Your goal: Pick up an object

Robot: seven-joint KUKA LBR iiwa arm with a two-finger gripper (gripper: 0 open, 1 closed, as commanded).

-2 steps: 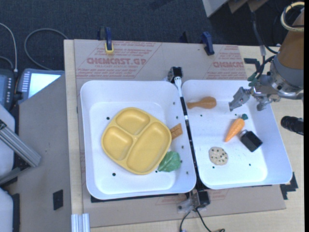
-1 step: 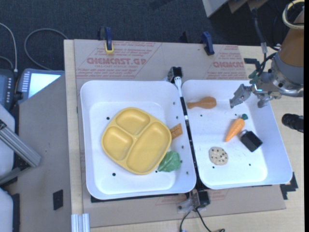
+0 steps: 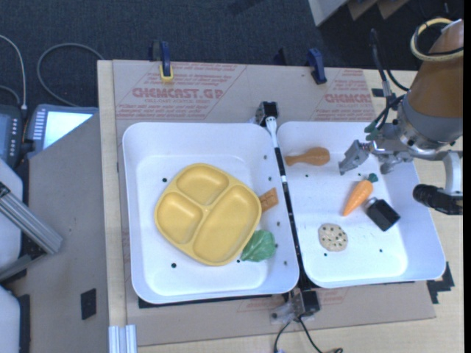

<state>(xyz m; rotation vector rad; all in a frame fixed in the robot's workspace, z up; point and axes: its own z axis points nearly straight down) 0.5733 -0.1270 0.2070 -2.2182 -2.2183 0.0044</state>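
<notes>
Camera view. Gripper (image 3: 370, 157): fingers spread wide, holding nothing, hanging over the right bin (image 3: 397, 271). Carrot (image 3: 358, 196): lay just below the gripper, beside a black block (image 3: 383, 214). Judged light, rigid, smooth toy; best pinched across its thick orange middle.

Dark carpet floor (image 3: 147, 13) around bench (image 3: 221, 87)

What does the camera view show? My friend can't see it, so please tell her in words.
A robot gripper hangs over the right bin, just above a carrot, with a drumstick, cookie and black block nearby. The left bin has a yellow plate and a green leaf.
</notes>
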